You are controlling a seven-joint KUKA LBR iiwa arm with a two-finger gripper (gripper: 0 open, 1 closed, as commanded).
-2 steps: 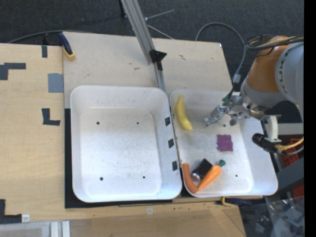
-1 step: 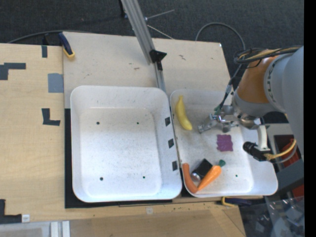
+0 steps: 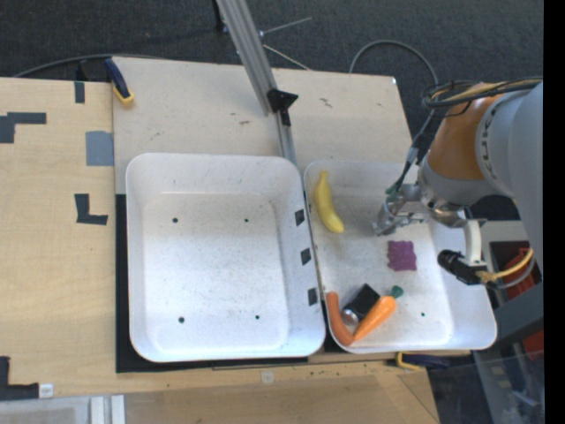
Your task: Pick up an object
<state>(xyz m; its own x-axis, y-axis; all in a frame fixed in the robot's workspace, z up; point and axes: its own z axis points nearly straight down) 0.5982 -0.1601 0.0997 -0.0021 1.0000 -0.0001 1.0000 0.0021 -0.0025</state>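
several loose objects lie in the right bin (image 3: 468, 325), which sits in the lower right of the frame. a yellow banana (image 3: 328, 203) lies near that bin's upper left corner, its length running up and down the picture, close to the wall shared with the neighbouring bin. a purple block (image 3: 402, 255) rests flat toward the middle right of the bin floor. in the bin's lower left corner an orange carrot (image 3: 374, 317) lies at a slant, touching a small black object (image 3: 361, 302) just above it, and a second orange piece (image 3: 335, 320) curves along the bin wall beside them. a tiny green bit (image 3: 396, 291) sits just above the carrot's upper end.

the gripper (image 3: 388, 219) is low over the right bin, between the banana and the purple block, just above and to the left of the block; nothing can be seen between its fingers, and how far the jaws stand apart cannot be told from this angle. the grey arm with its orange band (image 3: 459, 144) enters from the right edge of the frame.

the left bin (image 3: 141, 237) fills the centre of the picture. a metal pole (image 3: 252, 47) slants down from the top of the frame to the gap between the bins.
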